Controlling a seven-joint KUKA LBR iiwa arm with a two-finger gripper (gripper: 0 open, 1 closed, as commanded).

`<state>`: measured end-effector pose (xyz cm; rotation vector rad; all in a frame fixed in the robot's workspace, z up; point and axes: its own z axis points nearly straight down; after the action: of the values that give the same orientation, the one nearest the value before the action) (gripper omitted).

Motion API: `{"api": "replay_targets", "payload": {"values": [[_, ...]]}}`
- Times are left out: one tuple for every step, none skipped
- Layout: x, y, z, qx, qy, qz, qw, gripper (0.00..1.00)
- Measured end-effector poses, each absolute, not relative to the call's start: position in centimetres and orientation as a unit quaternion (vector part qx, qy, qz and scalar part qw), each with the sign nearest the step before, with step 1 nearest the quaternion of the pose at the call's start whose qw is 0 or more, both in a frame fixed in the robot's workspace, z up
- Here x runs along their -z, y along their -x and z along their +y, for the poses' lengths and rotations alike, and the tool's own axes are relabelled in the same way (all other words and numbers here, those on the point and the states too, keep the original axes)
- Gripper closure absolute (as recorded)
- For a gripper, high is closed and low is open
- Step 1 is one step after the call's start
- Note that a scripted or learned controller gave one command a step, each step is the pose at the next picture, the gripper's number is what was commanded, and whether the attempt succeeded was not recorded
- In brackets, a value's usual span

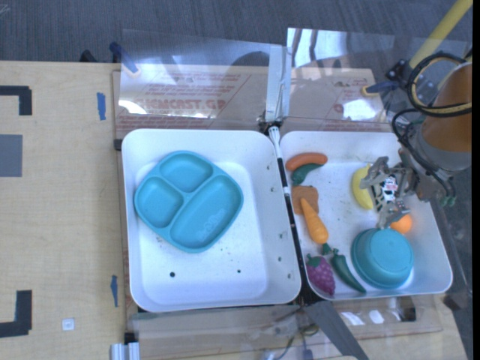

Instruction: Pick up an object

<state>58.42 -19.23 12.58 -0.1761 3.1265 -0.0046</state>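
Bench of pale wood carries two shallow white bins side by side, the left bin and the right bin, their inner walls touching along the middle. In the left bin lies a blue divided plate with three compartments, set toward the upper left. The right bin is crowded: an orange sausage-shaped toy rests near the top left corner, with a dark green piece just below it. Lower down sits a brown block, touching the top of a toy carrot that runs slantwise downward. Near the bottom wall a bunch of purple toy grapes lies beside a long green vegetable, which touches the rim of an upright blue bowl. A yellow banana-like toy lies toward the upper right, and a small orange item sits just above the bowl's rim. The grey arm with its orange band reaches in from the right, and the gripper hangs low in the right bin, between the yellow toy and the small orange item, close by both. Whether its jaws stand apart or together I cannot tell, nor whether anything sits between them. Clear plastic sheets stand behind both bins.
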Motion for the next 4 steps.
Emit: {"api": "replay_targets", "payload": {"values": [[-9.3, -58.7, -17.9, 0.002, 0.041, 0.999, 0.014, 0.0], [-10.3, -58.7, -17.8, 0.0028, 0.041, 0.999, 0.013, 1.0], [-10.4, -58.8, -17.8, 0.0027, 0.041, 0.999, 0.015, 0.0], [-8.9, -51.2, -21.4, 0.002, -0.028, 1.0, 0.007, 0.0]]}}
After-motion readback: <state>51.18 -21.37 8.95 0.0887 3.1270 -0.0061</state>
